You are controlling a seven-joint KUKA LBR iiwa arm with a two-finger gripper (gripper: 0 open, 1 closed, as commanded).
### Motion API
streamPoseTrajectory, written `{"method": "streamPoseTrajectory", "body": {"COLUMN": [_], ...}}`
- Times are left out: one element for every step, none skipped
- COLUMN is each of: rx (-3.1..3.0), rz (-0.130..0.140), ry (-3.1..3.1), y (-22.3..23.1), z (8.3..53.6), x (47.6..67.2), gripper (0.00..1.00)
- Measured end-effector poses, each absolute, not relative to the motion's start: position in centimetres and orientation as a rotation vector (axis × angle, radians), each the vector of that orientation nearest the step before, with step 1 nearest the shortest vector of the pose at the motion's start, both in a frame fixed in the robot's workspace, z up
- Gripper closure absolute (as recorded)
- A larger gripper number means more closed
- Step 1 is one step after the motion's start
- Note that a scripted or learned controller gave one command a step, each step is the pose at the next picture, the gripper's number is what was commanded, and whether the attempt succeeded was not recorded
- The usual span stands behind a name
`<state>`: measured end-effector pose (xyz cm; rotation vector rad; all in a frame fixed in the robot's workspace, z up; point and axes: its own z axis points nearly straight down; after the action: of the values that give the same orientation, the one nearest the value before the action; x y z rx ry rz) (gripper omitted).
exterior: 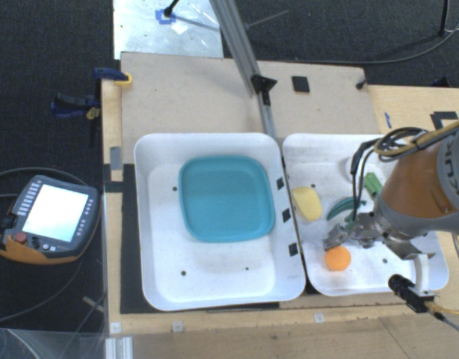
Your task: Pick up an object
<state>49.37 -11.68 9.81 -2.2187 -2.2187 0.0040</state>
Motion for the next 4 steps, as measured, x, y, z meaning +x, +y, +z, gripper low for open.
{"method": "streamPoseTrajectory", "body": {"rx": [-2.222,-2.224,-2.222,-2.222], "rz": [-0.002,-0.005,-0.005,-0.003], "ry": [-2.222,-2.225,-2.226,-2.224], "y": [-11.7,-11.8,-10.9,-11.0], "z": [11.1,17.1,21.9,24.9], "x": [49.5,49.0,49.5,49.6], "gripper": [1.00,1.00,1.00,1.00]}}
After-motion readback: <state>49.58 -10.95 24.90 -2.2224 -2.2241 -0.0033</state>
